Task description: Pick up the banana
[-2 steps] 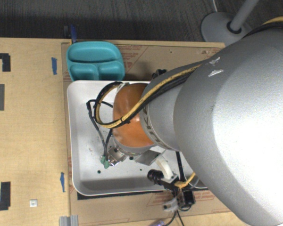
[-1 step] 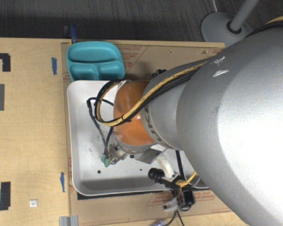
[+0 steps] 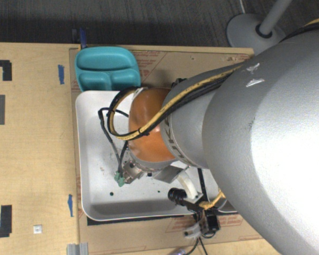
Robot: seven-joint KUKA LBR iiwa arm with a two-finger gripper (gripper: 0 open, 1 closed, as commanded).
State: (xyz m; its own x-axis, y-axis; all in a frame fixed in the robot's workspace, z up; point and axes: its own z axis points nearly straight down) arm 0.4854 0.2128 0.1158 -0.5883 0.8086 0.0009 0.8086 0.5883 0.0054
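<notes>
Grey arm (image 3: 255, 137) with orange band (image 3: 149, 124) reaches over white bin (image 3: 90, 142); teal tray (image 3: 107, 68) behind; claw state cannot be told.

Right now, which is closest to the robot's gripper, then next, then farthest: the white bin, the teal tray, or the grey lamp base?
From the gripper:
1. White bin, directly beneath it.
2. Teal tray, beyond the bin's far edge.
3. Grey lamp base, far off at upper right.

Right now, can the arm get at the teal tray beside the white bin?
Probably, once it lifts: the gripper sits low in the white bin, and the teal tray lies uncovered beyond its rim.
</notes>
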